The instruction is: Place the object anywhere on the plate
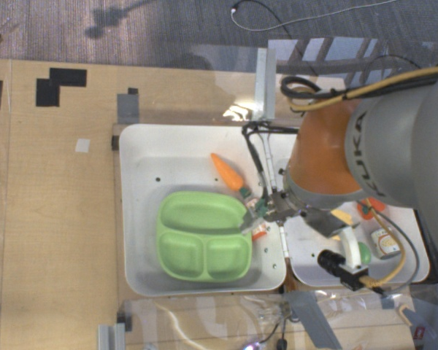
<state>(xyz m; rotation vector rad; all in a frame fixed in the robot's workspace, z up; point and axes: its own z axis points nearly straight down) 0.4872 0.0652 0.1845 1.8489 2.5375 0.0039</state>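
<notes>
A green divided plate (203, 233) lies in the left bin (139, 195), toward its front. An orange carrot (228, 171) rests on the bin floor just behind the plate's right end. My gripper (255, 211) hangs low at the plate's right rim, near the wall between the two bins, below the arm's orange band. A small red and white thing (260, 232) lies right under it, beside the plate's edge. The wrist hides what sits between the gripper's tips.
The right bin (306, 265) holds a yellow piece (343, 216), a red-orange thing (369, 208), a green and white thing (359, 254) and a small box (385, 243). The arm covers much of that bin.
</notes>
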